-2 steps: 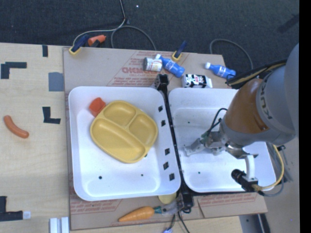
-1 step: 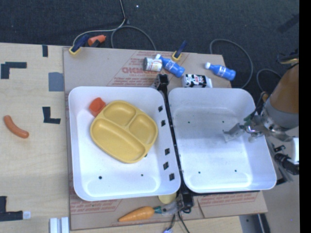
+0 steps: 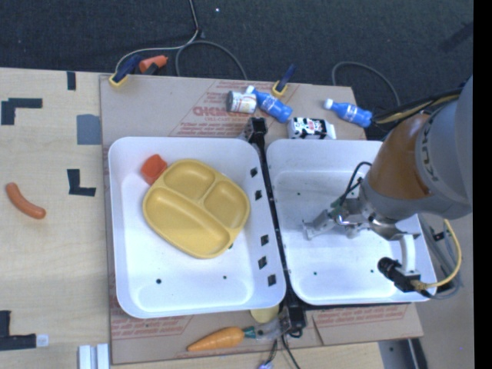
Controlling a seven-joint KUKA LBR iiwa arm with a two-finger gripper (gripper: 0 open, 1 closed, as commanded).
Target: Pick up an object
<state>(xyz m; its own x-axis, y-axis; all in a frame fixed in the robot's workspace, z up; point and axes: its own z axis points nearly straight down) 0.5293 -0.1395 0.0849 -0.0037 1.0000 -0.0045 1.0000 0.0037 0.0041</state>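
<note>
Right of centre, the gripper point(image 3: 314, 227) hangs low over the right bin point(image 3: 338, 283), apparently reaching to pick, though I cannot tell its opening.

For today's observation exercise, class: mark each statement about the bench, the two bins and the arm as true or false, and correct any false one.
1. The yellow divided plate lies in the left bin. True.
2. The gripper is over the left bin. False: it is over the right bin.
3. An orange-red block sits beside the plate in the left bin. True.
4. The toy carrot lies inside the right bin. False: it lies on the board in front of the left bin.
5. Two blue bottles lie on the board behind the bins. True.
</note>
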